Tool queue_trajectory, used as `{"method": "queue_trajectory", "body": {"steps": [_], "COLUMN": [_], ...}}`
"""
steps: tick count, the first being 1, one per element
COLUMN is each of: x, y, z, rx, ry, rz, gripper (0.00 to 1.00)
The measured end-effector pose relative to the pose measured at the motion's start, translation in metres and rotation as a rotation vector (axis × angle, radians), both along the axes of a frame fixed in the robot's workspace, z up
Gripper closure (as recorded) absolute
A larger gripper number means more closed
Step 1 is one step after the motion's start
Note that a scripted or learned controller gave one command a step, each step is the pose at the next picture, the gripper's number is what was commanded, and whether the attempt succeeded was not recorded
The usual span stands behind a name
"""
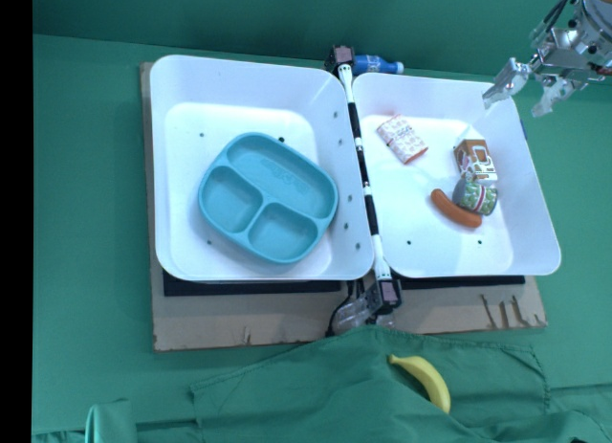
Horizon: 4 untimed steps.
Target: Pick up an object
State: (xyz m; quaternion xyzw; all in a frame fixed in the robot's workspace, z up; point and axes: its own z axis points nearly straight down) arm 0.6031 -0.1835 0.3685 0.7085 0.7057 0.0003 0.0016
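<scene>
1. The end effector (525,89) hangs above the right bin's (535,240) far right corner, fingers spread wide, holding nothing.
2. In that bin lie a sausage (456,209), a small carton (475,175) touching it, and a packet (402,139) apart.
3. A blue tray (268,197) sits in the left bin (177,87).
4. A banana (426,379) lies on the worktop's cloth (316,393).

1. Two white bins: left bin (172,87), right bin (535,240).
2. One blue tray (268,197) with three compartments, in the left bin.
3. One hot dog (455,209), in the right bin.
4. One small carton (402,138), in the right bin.
5. Two packets by the hot dog: an orange one (472,155) and a green one (477,193).
6. One banana (424,379), on the green cloth (316,398).
7. One bottle (376,65) behind the bins.
8. One cardboard sheet (210,321) under the bins.
9. One gripper (527,93).
</scene>
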Motion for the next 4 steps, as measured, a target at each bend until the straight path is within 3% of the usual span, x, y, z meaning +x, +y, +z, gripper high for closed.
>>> {"method": "queue_trajectory", "body": {"steps": [1, 2, 4], "x": [0.014, 0.013, 0.005], "y": [-0.004, -0.004, -0.004], "z": [-0.101, -0.11, -0.184], "rx": [0.002, -0.001, -0.002], "ry": [0.009, 0.0, -0.007], "rz": [0.0, 0.0, 0.001], "gripper": [0.0, 0.0, 0.0]}}
